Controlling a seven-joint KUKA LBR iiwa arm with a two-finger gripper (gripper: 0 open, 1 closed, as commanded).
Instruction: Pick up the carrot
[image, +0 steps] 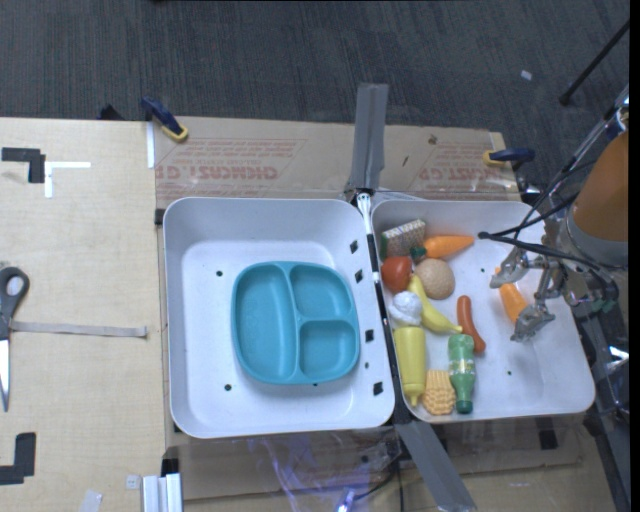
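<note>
- Bench with 2 shallow white bins set side by side; the left bin (190, 300) holds a teal divided plate (296, 322) with 3 compartments, lying flat near the bin's middle.
- The right bin (560, 385) holds a cluster of toy foods along its left wall, next to the divider between the bins.
- Carrot (447, 244): orange, tapered, lying roughly level near the top of the right bin, just right of a brown bristled item (403, 237) and just above a tan potato-like piece (435, 277).
- Below these: a red tomato (396, 272), a white lumpy item (406, 307), a yellow banana (434, 315), a slim red-orange sausage-shaped piece (469, 322), a yellow bottle (410, 358), a green bottle (461, 370) and a corn cob (438, 391).
- Gripper (522, 298): at the right side of the right bin, well apart from the carrot, with the arm's orange band (608, 195) above it at the frame's right edge.
- A small orange piece (512, 300) sits between the metal fingers (532, 320), which close narrowly about it; whether it is lifted clear of the bin floor cannot be told.
- Left of the bins, scissors (8, 318) lie on the pale bench top (80, 260); 2 blue clamps (163, 116) hold the cardboard sheet behind the bins.
</note>
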